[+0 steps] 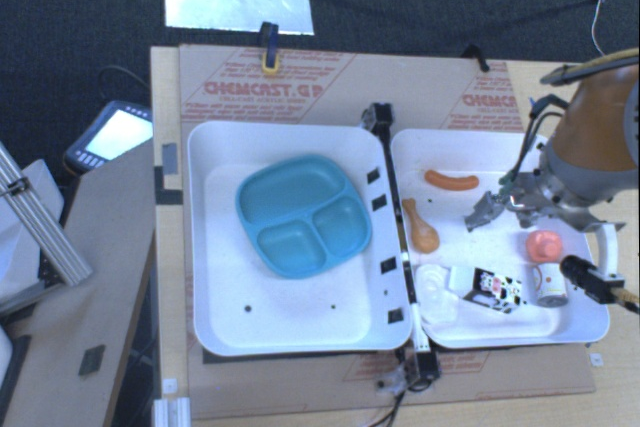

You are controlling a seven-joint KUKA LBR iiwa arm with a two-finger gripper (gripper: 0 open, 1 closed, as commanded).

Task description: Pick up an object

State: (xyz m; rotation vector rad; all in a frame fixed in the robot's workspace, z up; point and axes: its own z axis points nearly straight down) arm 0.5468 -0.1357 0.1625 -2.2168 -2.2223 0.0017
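nearest, black-and-white carton [497, 289] lies free. pincer [484, 213] hovers apart (open or closed: cannot tell); judged best: descend straight over one object, close centred.

Grey arm [590, 130] reaching from right, fingers [483, 214] low, angled left

A broad orange band [598, 120] was seen around the arm [600, 165] above a grey wrist section. Thin dark cables [533, 127] were looped beside the band, toward the right bin [500, 143]. The tool [484, 213] below the wrist was built of dull grey metal parts.
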